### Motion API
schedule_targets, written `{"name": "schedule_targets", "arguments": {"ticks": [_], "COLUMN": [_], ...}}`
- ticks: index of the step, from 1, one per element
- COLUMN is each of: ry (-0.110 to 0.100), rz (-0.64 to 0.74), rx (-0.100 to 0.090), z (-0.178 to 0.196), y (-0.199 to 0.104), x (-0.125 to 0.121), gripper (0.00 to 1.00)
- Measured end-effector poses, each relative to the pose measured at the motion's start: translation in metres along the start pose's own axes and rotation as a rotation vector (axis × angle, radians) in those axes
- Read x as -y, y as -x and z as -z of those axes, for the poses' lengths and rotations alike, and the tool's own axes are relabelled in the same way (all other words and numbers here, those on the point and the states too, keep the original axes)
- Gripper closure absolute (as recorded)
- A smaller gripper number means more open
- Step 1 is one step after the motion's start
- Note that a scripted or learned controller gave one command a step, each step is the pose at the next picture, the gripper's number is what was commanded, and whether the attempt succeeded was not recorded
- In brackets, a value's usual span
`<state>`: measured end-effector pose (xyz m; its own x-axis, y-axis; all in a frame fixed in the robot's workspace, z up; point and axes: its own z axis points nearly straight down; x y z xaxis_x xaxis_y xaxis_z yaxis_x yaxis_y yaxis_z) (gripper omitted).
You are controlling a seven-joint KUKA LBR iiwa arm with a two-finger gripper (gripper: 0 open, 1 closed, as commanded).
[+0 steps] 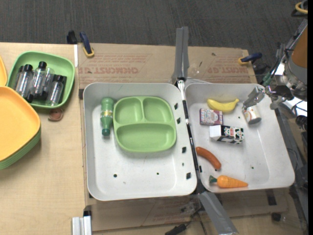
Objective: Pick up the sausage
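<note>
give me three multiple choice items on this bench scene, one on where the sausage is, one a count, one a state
1. Where does the sausage lie?
A. on the green plate
B. in the right bin, near its left wall
C. on the bare bench

2. How many compartments does the green divided plate have?
A. two
B. three
C. four

3. How does the green bottle in the left bin rest?
A. lying on its side beside the plate
B. standing upright on the plate
C. held in the gripper

Answers: 1 B, it lies in the right bin just above the carrot. 2 B, two small sections above one wide one. 3 A, it lies lengthwise left of the plate, while the gripper is over the right bin's far corner.
</note>
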<state>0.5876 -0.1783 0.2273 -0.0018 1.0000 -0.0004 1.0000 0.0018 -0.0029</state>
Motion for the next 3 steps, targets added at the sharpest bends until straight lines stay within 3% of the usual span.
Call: {"name": "schedule_targets", "arguments": {"ticks": [1,2,3], "ry": [0.001,0.002,0.022], "rz": [-0.058,-0.043,0.077], "rx": [0.001,0.002,0.008], "z": [0.005,-0.012,-0.1], "y": [-0.009,0.005,0.009], "x": [-0.044,-0.071,-0.069], "gripper": [0.0,0.0,0.0]}}
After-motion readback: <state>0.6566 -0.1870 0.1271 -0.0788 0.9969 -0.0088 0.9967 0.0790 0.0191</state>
